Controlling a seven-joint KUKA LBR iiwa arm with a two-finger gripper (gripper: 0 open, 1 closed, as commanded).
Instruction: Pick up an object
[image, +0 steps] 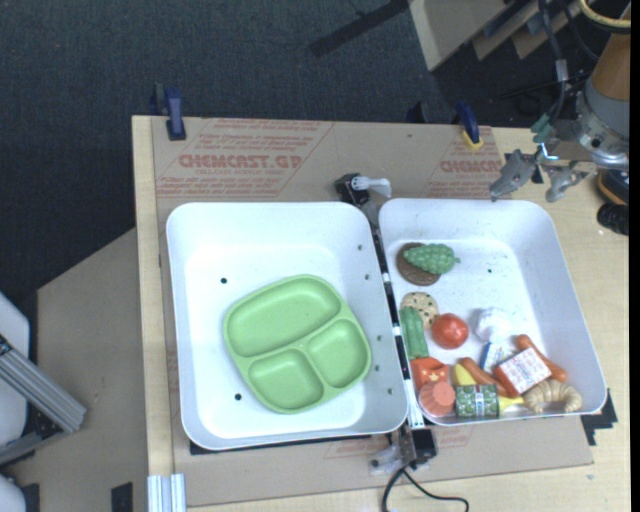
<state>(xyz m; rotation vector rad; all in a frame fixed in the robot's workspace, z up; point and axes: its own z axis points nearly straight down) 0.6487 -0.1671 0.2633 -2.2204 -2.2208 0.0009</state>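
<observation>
My gripper (537, 176) hangs above the far right corner of the right bin (560, 255), open, with nothing between its fingers. Below it the right bin holds several toy foods. A bunch of green grapes (432, 257) lies on a brown disc near the bin's far left. A chocolate-chip cookie (420, 303), a green cucumber (413, 333) and a red tomato (450, 330) sit mid-left. A red carton (522, 369), a croissant (553, 399) and a small green can (478, 402) crowd the near edge.
The left bin (200, 260) holds a green divided plate (297, 342). A black-and-white fixture (362, 187) sits at the far end of the seam between the bins. Blue clamps (172, 110) (466, 123) grip the board's far edge.
</observation>
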